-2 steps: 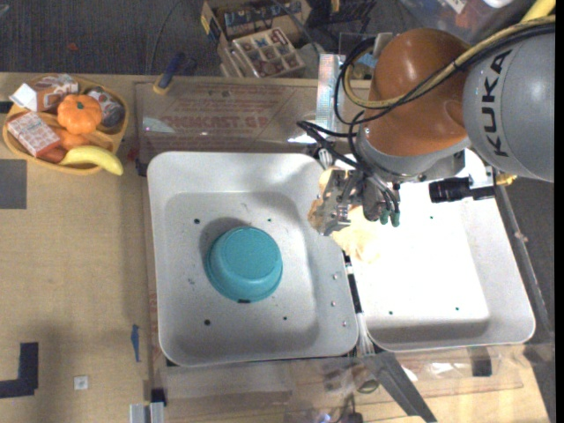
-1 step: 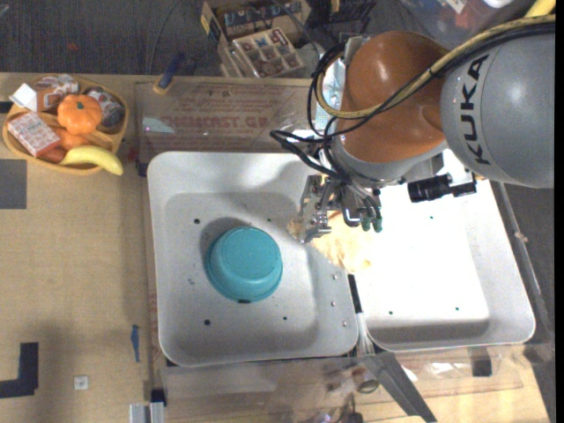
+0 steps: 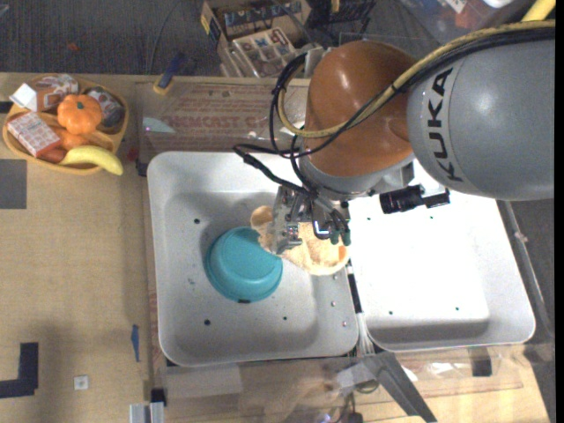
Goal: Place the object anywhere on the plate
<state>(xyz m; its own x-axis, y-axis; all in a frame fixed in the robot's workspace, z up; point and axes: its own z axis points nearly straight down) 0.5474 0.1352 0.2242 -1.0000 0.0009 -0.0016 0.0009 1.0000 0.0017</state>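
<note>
A teal bowl point(image 3: 244, 264) lies upside down in the left bin point(image 3: 176, 236), near its middle. Just right of it a cream plate with orange markings point(image 3: 317, 256) rests against the bin's right side, partly covered by the gripper. My gripper point(image 3: 304, 226) hangs over the plate's left part, close to the bowl's upper right rim. The arm's orange band and grey body hide the area above it. Nothing shows clearly between the fingers.
The right bin point(image 3: 458, 271) sits beside the left one. At the bench's far left stands a yellow basket point(image 3: 53, 144) of toy food, with a banana and an orange pumpkin. Cardboard boxes point(image 3: 256, 25) and cables lie beyond the bins.
</note>
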